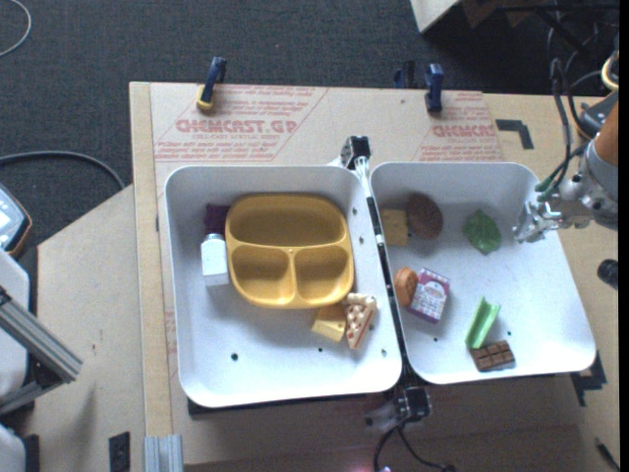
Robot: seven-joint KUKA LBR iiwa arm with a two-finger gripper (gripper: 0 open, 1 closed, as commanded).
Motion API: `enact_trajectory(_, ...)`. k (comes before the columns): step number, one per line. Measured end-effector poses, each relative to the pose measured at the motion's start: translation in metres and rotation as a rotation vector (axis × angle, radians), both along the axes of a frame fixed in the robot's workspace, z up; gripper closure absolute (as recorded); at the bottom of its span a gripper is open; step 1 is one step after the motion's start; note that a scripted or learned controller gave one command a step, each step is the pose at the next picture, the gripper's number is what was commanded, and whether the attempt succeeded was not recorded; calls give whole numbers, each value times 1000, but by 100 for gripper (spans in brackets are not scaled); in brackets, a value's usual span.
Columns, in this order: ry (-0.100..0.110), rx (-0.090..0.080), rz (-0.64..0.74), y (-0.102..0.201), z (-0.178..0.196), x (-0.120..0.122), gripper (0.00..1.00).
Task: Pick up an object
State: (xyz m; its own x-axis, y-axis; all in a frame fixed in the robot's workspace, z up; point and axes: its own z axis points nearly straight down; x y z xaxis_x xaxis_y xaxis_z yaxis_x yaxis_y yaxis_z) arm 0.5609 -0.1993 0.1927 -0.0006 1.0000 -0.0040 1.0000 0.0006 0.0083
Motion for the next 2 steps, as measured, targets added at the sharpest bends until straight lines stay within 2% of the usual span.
enact_trajectory(1,2,1,1,0,35,1,100)
enact_trajectory(2,12,7,4,51,26,-6,100)
